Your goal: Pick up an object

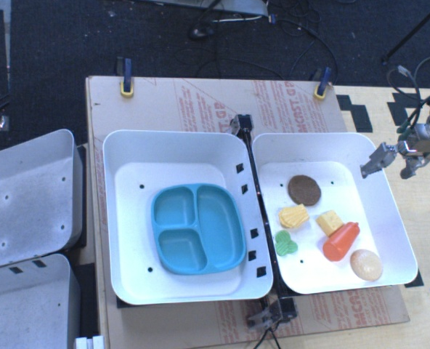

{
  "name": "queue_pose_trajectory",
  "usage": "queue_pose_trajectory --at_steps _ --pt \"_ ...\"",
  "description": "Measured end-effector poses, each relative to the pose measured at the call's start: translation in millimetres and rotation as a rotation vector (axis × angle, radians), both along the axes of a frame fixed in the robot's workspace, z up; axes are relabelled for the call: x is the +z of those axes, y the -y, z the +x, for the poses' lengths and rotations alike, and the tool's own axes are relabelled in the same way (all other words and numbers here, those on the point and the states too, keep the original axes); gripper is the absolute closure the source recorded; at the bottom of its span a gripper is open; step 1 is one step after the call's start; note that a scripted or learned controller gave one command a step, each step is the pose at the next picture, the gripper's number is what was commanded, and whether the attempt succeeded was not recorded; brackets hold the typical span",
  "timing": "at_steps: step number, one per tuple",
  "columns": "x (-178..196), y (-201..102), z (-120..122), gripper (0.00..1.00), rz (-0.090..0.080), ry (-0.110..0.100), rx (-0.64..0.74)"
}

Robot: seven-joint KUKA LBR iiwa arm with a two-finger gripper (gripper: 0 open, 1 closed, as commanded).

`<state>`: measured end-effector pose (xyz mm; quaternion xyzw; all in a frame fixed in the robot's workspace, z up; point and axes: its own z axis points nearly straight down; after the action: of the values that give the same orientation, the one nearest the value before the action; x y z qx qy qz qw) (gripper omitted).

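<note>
The bench [200,107] is a brown board with red printing, set over a dark floor strewn with cables [302,42], and two yellow clamps, one [127,87] and another [322,89], grip its far edge.

Taking the blue tray [198,228] as my landmark: it lies in the left bin [120,195], and I count three compartments in it, one long one on the right and two smaller ones on the left. To its left, cut off by the frame, sit two more white bin shells [26,187], and I cannot make out their full shape.

To the right of the tray, in the right bin [389,217], I count six small things. Nearest the camera is a pale egg-like lump [366,264], then an orange-red carrot-like piece [341,241] and a small green piece [285,243], whose form is too small to tell. Farther back lie a yellow ridged piece [294,216] and a yellow block [329,222], the block touching the orange-red piece. Farthest is a brown round disc [303,190].

My claw [400,158] hangs farthest right of the tray, over the right bin's far right rim, partly cut off by the frame edge. It is blurred; its fingers look spread apart, with nothing between them.
</note>
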<state>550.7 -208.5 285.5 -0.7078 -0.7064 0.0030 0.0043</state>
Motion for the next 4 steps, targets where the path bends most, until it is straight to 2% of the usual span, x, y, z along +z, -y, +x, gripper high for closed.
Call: queue_pose_trajectory --at_steps 1,2,4 --pt "6 -1 2 0.0 -0.003 0.01 0.003" --pt "-56 0 8 0.0 -0.001 0.005 0.002" --pt "-160 0 -7 0.0 0.0 0.006 0.001"
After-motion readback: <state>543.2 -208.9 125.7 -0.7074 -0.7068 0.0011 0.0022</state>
